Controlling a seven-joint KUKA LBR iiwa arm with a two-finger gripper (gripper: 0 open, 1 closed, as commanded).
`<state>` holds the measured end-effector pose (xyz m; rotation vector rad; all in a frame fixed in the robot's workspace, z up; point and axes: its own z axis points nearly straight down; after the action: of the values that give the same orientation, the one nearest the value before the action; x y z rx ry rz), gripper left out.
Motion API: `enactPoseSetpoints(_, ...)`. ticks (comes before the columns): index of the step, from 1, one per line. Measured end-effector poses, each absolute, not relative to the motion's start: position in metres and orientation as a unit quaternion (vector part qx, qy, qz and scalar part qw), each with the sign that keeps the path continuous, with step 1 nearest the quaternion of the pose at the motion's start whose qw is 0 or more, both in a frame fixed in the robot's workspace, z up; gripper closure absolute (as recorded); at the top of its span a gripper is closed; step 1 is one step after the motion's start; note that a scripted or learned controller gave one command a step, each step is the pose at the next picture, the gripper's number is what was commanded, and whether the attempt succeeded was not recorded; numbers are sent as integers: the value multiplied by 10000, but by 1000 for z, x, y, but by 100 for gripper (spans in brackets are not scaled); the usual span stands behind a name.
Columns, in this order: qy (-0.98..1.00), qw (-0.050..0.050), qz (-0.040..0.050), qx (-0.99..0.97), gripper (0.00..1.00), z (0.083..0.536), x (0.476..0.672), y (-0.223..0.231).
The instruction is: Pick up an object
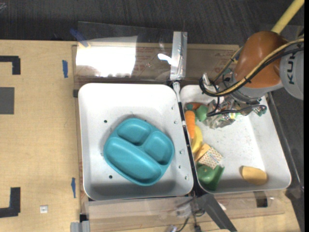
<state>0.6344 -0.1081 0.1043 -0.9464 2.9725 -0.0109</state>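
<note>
My gripper (223,119) hangs low over the back of the right bin (270,144), under the arm's orange band (258,57). Just left of it lie a green toy (201,112) and an orange carrot-like piece (190,121). A yellow banana (197,138) runs along the bin's left wall, with a tan cracker-like piece (209,156) and a green pepper (210,174) in front of it. An orange-yellow lump (253,174) rests near the front right corner.
The left bin (96,100) holds a teal sectioned plate (139,150). A clear plastic sheet (125,57) and a metal bracket (178,56) stand behind the bins. Cables (227,86) hang around the wrist.
</note>
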Motion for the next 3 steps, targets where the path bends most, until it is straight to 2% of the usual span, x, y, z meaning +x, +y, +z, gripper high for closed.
enactPoseSetpoints(1, 9605, 115, -17, -2782, 100, 217, 643, -35)
enactPoseSetpoints(2, 9839, 69, -8, -1784, 100, 288, 602, -44)
enactPoseSetpoints(3, 9887, 49, 2, -1496, 100, 305, 668, -57)
